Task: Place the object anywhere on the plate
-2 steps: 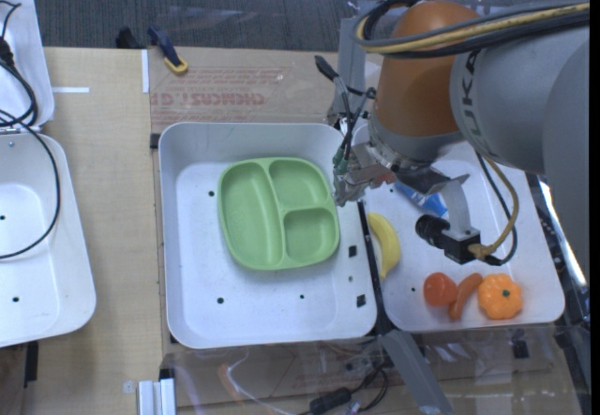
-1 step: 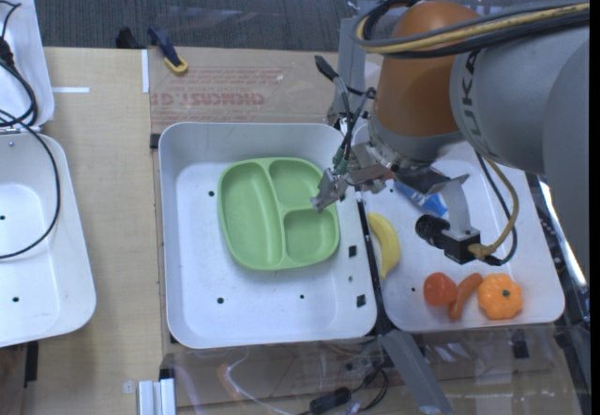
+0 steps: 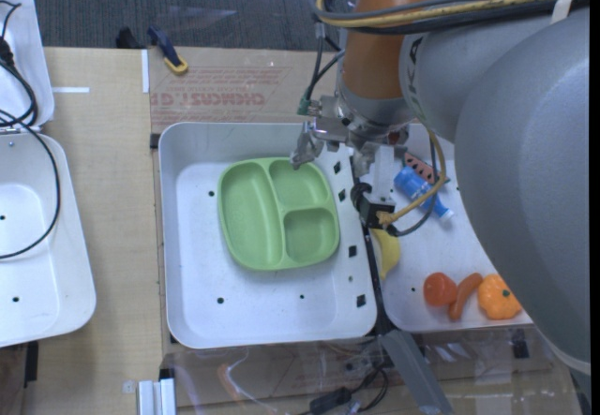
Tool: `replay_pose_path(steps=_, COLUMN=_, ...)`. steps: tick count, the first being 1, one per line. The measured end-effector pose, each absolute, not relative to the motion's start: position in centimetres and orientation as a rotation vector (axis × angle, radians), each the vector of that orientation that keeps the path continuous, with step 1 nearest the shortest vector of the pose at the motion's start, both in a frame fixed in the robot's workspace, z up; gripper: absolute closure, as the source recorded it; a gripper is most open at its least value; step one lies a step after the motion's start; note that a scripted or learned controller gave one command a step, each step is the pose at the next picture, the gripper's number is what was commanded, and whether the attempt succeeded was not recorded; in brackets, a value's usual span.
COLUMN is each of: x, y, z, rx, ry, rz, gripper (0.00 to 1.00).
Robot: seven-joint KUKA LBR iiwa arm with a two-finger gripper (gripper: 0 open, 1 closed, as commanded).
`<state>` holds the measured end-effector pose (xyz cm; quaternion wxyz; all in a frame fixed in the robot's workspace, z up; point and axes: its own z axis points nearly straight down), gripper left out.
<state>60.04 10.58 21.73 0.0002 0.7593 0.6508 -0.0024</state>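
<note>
A light green divided plate (image 3: 278, 213) lies in the left white bin (image 3: 192, 263), with nothing on it. My gripper (image 3: 314, 149) hangs under the orange band of the arm, right over the plate's far right rim, close to the wall between the two bins. No object is seen in it. In the right bin (image 3: 412, 305) lie a blue bottle-like item (image 3: 419, 189), a yellow item (image 3: 386, 250) against the dividing wall, and orange and red toy pieces (image 3: 466, 295) near the front. The arm hides most of the right bin.
The arm's grey body covers the right side of the view. A white appliance with black cables (image 3: 28, 216) stands at the far left. Cardboard (image 3: 230, 90) lies behind the bins, and a small blue and yellow tool (image 3: 167, 51) rests beyond it.
</note>
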Motion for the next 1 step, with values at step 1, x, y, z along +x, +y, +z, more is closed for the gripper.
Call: replay_pose_path(steps=1, x=60.04, y=10.54, z=22.50, rx=2.382, ry=2.047, rz=-0.015, gripper=1.00)
